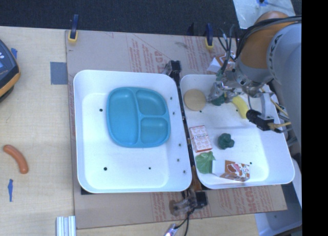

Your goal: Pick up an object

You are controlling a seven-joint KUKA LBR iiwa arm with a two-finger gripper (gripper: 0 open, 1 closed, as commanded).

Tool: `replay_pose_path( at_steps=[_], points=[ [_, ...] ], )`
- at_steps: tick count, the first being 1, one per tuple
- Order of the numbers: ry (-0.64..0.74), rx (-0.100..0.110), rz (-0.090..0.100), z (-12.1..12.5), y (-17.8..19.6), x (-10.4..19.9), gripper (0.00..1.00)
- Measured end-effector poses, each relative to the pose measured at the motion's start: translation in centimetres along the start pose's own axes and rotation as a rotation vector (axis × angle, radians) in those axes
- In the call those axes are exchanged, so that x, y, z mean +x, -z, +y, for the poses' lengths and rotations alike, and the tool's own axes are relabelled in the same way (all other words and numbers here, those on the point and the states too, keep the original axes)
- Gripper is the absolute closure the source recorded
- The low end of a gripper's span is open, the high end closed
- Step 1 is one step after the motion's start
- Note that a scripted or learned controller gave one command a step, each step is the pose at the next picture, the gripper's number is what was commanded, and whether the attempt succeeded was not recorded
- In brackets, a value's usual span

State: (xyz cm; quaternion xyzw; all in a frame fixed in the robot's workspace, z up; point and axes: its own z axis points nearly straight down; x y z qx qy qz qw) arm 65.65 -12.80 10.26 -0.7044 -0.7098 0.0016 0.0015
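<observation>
The arm (pixel 271 40) sits over the back corner of the right bin (pixel 277 176). The gripper (pixel 219 95) is down low at that bin's back edge, tip just beside the tan round disc (pixel 195 100). Fingers are lost in the clutter of cables and metal there, so grip state: cannot tell. Nothing visibly held.

Contents, all placed from the right bin: the disc is at its back-left corner. A yellow banana-shaped piece (pixel 240 107) lies just right of the gripper, partly under the wrist hardware. A small red-and-white packet (pixel 200 137) lies along its left wall, mid-bin. A dark green lump (pixel 225 141) is near the centre, apart from the packet. A light green piece (pixel 204 162) is at its front-left, touching a flat carton (pixel 233 170) that lies along the front wall.

Left of the right bin, the other bin (pixel 89 173) holds a blue divided plate (pixel 138 116). Far left, out on the bench, lies a sausage (pixel 16 158).
</observation>
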Motion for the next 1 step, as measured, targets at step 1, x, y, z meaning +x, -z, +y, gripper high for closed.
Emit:
replay_pose_path(
  at_steps=[1],
  points=[
    [-0.003, -0.003, 0.001, 0.05, 9.03, 6.98, 1.0]
  ],
)
